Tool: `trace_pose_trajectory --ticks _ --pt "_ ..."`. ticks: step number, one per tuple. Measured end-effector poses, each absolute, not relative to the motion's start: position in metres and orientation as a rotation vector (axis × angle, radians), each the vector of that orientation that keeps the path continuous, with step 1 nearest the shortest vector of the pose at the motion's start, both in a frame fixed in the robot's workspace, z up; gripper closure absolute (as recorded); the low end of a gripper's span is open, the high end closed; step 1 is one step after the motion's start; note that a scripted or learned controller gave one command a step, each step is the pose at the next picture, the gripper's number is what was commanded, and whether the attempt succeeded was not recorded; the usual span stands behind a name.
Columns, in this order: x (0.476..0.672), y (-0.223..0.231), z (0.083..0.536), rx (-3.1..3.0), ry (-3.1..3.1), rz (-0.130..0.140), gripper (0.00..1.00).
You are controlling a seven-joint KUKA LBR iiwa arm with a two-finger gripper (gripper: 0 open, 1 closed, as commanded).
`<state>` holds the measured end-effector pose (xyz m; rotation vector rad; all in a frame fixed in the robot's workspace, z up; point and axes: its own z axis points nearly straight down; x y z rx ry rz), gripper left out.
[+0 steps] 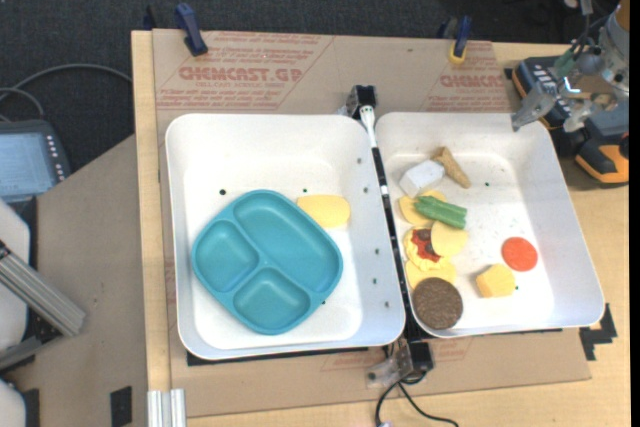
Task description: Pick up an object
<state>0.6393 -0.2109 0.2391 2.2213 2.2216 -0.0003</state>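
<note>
My gripper (548, 111) hangs over the far right corner of the right bin (560, 215), above its rim and away from every object. In that bin lie a white piece (422, 177), a tan stick (452, 167), a green pod (441, 210), yellow slices with a red smear (428, 246), a brown round patty (437, 302), a yellow cube (495, 281) and an orange-red disc (519, 254). Nothing sits under the gripper.
The left bin (200, 155) holds a teal divided plate (265, 260) with a pale yellow piece (323, 210) at its far right edge. A black divider (378, 185) runs between the bins. Blue and yellow clamps (190, 27) grip the board's far edge.
</note>
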Motion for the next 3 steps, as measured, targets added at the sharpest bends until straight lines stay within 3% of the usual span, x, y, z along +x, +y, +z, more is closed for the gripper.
trace_pose_trajectory --ticks 1,2,3 --pt "0.639 -0.126 0.164 2.22 2.236 -0.003 0.0" --pt "0.591 -0.115 0.084 2.229 2.226 -0.007 0.0" --pt "0.595 -0.091 0.085 2.221 2.225 0.002 0.0"
